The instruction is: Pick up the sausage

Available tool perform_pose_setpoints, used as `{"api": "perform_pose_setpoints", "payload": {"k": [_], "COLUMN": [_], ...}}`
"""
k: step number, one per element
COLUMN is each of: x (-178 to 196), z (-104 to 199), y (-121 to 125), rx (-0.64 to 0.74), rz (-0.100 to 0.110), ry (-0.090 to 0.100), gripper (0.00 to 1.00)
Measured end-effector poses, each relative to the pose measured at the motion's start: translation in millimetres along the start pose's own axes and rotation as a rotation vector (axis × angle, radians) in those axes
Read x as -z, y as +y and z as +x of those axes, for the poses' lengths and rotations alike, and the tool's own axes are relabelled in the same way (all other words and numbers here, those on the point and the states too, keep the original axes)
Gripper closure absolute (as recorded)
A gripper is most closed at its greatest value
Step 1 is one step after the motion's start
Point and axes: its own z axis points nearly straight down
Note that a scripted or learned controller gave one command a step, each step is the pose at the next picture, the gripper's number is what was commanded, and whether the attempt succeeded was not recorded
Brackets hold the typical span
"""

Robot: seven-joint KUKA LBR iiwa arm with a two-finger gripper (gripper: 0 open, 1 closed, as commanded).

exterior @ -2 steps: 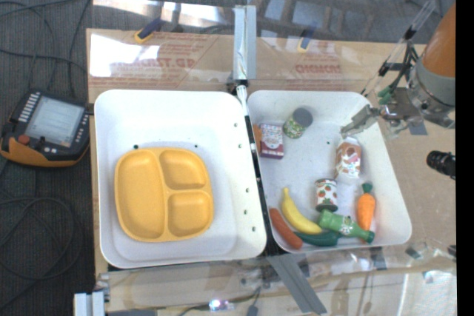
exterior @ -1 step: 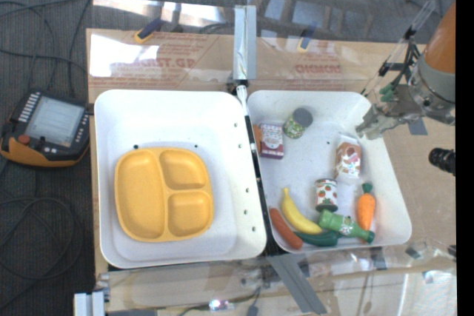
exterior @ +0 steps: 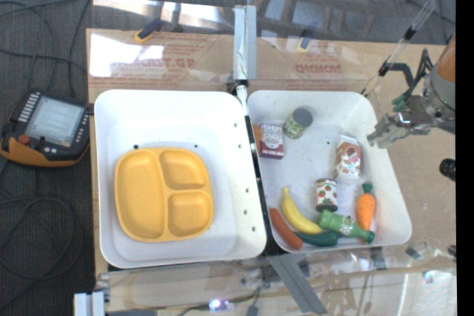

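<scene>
You had the pincer (exterior: 385,131) hovering at the bin's right rim, approach barely begun; I couldn't tell its state. The sausage (exterior: 285,229) lay well left and nearer the camera, touching the banana (exterior: 298,214), calling for a long reach.

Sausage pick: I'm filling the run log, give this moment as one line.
sausage: right bin front-left corner, beside banana | gripper: over bin's right rim, far from sausage | pick: not started

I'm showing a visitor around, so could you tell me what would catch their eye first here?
Probably the yellow divided plate, alone in the left bin. Next, the colourful toy food in the right bin, with the sausage beside a banana at its front edge. The pincer hangs over that bin's right rim.
</scene>
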Motion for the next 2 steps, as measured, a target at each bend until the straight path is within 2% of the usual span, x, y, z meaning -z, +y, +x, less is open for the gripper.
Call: {"api": "perform_pose_setpoints", "payload": {"k": [1,2], "x": [-99,-153], "z": [3,-17], "y": [-44,-47], "rx": [0.292,0.690], "rz": [0.000,-0.003], "ry": [0.002,0.002], "gripper": [1.00,1.00]}}
